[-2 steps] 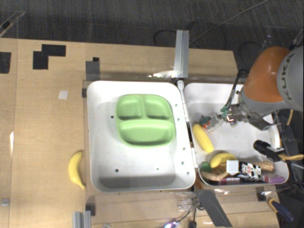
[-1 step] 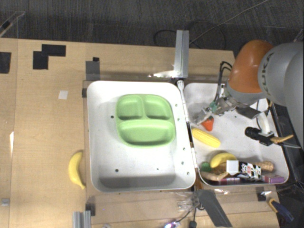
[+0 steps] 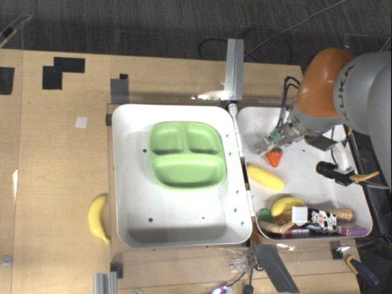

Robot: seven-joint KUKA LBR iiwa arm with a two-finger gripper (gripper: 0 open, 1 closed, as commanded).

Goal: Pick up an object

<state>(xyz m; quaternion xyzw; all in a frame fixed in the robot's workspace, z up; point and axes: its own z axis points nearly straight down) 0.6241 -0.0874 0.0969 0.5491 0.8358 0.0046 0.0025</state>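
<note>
My gripper (image 3: 277, 138) hangs over the upper middle of the right bin (image 3: 306, 118), on the grey arm that reaches in from the right. Directly below it, touching or nearly touching, is a small orange carrot (image 3: 275, 158) with a bit of green at its top end. Whether the carrot is gripped I cannot tell. A yellow corn cob (image 3: 264, 177) lies just below the carrot near the bin's left wall.
Along the right bin's front wall lie a banana (image 3: 286, 204), a small green item (image 3: 264, 214), a white cube (image 3: 299, 214) and several other small toys. The left bin (image 3: 131, 213) holds a green divided plate (image 3: 186, 154). Another banana (image 3: 98, 218) lies on the bench left of it.
</note>
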